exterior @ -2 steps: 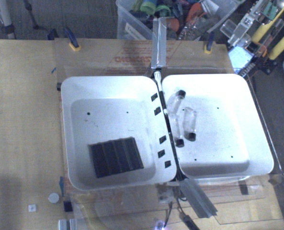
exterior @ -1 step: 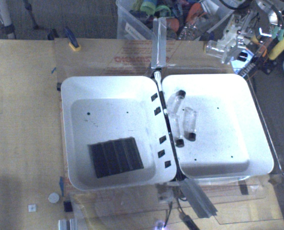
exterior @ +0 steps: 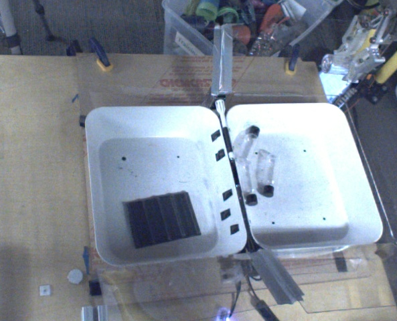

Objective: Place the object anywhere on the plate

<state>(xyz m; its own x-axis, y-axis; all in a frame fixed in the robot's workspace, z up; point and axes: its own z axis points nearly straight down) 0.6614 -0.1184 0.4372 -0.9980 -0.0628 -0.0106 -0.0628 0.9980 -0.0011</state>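
- Left bin (exterior: 94,179): holds the plate. Right bin (exterior: 359,172): holds the object. The transfer has to cross the shared wall between them, so lift well clear of both rims before traversing.
- Plate (exterior: 162,219): dark, ribbed, lying flat in the near part of the left bin and slightly skewed. Any spot on it counts, so aim for the middle to allow some margin. Release low, since the ribs could let a round part roll off.
- Object (exterior: 265,171): clear plastic with dark ends, close to the right bin's left wall. It's not yet on the plate. Can't tell if it's one piece or several lying together. Low contrast against the white floor, so target the body between the dark ends.
- Wall side is tight; I'd approach from the open side.
- Gripper: open or closed, can't tell from this frame.
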